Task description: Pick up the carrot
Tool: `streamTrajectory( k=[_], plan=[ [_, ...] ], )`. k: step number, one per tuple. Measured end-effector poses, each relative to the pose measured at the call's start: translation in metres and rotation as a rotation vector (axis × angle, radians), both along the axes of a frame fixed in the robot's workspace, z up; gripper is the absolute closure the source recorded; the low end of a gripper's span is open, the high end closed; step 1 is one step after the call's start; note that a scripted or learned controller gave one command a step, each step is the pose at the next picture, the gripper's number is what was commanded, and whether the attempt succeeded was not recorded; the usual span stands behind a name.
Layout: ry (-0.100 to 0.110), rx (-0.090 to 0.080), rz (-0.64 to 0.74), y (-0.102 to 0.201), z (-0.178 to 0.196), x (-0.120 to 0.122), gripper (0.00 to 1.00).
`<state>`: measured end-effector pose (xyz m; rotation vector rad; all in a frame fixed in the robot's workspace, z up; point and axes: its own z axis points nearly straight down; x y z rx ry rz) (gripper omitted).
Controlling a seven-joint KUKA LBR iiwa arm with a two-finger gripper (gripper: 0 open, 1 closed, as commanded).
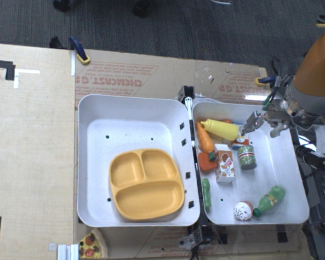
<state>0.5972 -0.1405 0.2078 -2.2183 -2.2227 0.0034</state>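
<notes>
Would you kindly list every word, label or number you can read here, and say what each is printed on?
"CHEMCAST GP", upside down in red, on the brown sheet behind the left bin.
More red print on the brown sheet near the right bin: too blurred to read.
Small carton: printed front, too small to read.
Green can: label too small to read.

Floor at the far side is dark grey carpet (pixel 174 23), and you can see black chair-base legs with casters (pixel 63 2) poking in at the far left. The bench (pixel 23 162) is pale wood on the left, with a big flattened cardboard sheet (pixel 132 78) with red printing laid over the middle. Black tape marks (pixel 4 67) sit on the wood at far left and near left. Lighting's even, no harsh shadows.
</notes>
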Motion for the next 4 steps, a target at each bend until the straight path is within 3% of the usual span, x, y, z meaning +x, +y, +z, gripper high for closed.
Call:
streamTrajectory(
  k=[1,2,3,4],
  plan=[
    [-0.036,0.000,-0.105,0.039,-0.088,0.048,0.00],
    [-0.046,0.005,-0.227,0.047,-0.095,0.041,0.00],
    [-0.002,-0.001,-0.339,0.153,-0.016,-0.018,0.00],
    [0.001,-0.003,-0.336,0.118,-0.018,-0.001,0.00]
  ],
)
